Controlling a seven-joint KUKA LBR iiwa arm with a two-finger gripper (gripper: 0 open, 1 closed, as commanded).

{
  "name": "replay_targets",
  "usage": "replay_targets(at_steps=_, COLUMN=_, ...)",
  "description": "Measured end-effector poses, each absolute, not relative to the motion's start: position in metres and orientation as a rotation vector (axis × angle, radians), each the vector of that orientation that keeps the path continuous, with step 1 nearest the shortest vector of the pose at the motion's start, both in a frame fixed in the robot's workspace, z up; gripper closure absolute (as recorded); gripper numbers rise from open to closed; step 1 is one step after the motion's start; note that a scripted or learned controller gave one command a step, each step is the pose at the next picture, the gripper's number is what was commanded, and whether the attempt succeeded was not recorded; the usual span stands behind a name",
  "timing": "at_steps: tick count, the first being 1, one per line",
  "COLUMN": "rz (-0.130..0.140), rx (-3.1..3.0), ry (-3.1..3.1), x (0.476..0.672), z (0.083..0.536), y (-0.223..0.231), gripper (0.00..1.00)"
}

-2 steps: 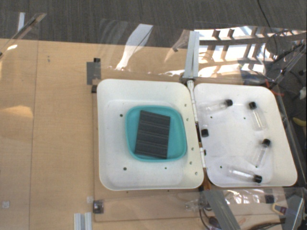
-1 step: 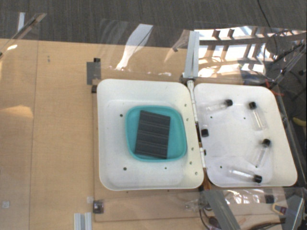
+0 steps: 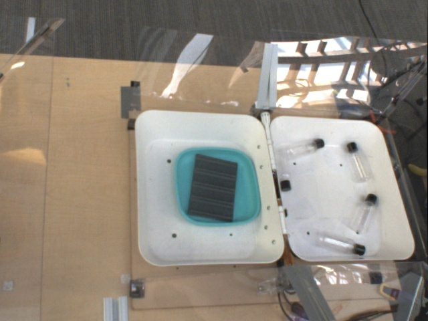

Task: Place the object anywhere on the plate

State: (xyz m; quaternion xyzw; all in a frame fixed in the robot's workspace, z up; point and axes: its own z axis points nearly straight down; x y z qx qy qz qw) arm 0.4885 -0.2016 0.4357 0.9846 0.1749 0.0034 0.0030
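- The surface is a pale wooden bench [image 3: 67, 179] with two shallow white bins side by side. A judgement of the task follows, then the scene from the near edge to the far one.
- Task: a dark grey ribbed block [image 3: 213, 187] lies flat on the teal plate [image 3: 184, 179], wholly inside its rim. If this block is the object meant, the placing looks done and only the arm's retreat is left.
- If one of the vials is meant instead, nothing has been placed yet. The view does not settle which.
- The gripper's state cannot be told here, and nothing is seen held in it.
- Nearest, along the front edge, small metal fittings [image 3: 136, 287] and clear plastic offcuts sit on the bench.
- Next comes the right bin [image 3: 321, 192], on the side the arm reaches from. It holds four clear vials with black caps: one at its front [image 3: 338, 244], one beside the outer wall [image 3: 364, 212], and two further back [image 3: 356, 159] [image 3: 306, 147].
- All four vials lie on their sides, well apart from one another.
- The left bin [image 3: 154, 212], on the side away from the arm, holds the plate near its middle.
- A small black piece [image 3: 285, 185] sits at the seam between the bins.
- Behind the bins, a clear sheet [image 3: 194, 59] throws bright reflections, and a grey bracket [image 3: 130, 101] stands at the left bin's back corner.
- Farthest off is dark carpet [image 3: 134, 5], with a metal frame [image 3: 334, 52] and cables [image 3: 374, 19] on the arm's side.
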Motion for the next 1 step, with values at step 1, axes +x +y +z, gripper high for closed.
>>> replay_targets(at_steps=1, rz=0.011, rx=3.087, ry=0.549, x=0.4884, z=0.4357, y=-0.2016, gripper=0.0)
